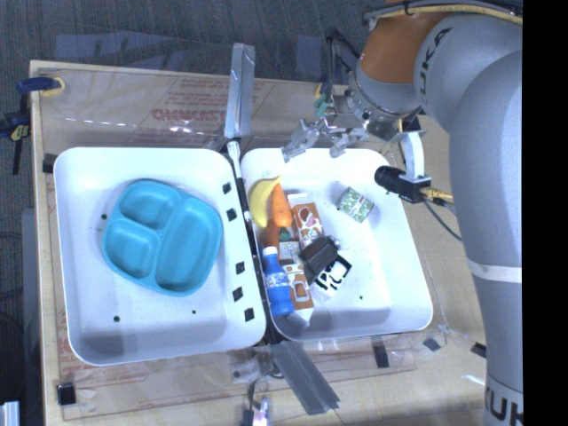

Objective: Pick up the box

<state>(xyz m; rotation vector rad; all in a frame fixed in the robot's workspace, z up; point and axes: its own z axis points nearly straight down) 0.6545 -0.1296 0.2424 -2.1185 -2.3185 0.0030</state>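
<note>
While the hand (321,140) hangs spread and holding nothing, the box (356,205) lies apart, nearer the camera.

Wooden bench (133,96) under a clear sheet with red print, seen at a slant. Two shallow white bins directly on it, side by side and touching at the middle: left bin (80,282) toward 9 o'clock, right bin (399,273) toward 3 o'clock. Grey metal bar (238,91) across the bench's far edge at 12 o'clock, above the seam. Blue clamp (35,85) on the corner at 10 o'clock. Grey bracket (302,380) at 6 o'clock, below the seam.
</note>
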